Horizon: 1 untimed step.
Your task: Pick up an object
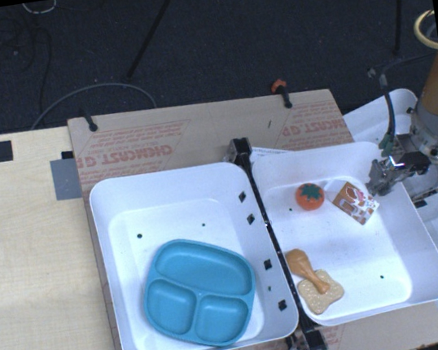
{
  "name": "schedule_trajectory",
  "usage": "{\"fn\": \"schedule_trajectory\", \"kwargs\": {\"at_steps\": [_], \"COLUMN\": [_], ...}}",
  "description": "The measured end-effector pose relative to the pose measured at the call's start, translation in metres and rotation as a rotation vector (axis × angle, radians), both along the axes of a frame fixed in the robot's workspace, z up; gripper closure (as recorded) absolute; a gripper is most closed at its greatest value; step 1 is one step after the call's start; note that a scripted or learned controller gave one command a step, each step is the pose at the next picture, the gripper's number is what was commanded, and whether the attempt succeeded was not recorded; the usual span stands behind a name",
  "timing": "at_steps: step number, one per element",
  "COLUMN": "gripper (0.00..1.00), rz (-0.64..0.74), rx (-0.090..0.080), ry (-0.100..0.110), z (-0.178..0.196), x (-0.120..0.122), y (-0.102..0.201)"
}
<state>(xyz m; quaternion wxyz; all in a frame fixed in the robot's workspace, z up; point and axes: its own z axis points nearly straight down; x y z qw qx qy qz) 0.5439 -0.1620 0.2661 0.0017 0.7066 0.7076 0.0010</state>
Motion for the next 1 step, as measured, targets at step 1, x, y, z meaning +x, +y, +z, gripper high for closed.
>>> {"fn": "schedule_trajectory", "kwargs": {"at_steps": [1], "gripper": [1.0], "rz": [0.003], "rx": [0.004], "ry": [0.008], "z": [-0.0149], "x": [0.0127], "y": [0.0563]}}
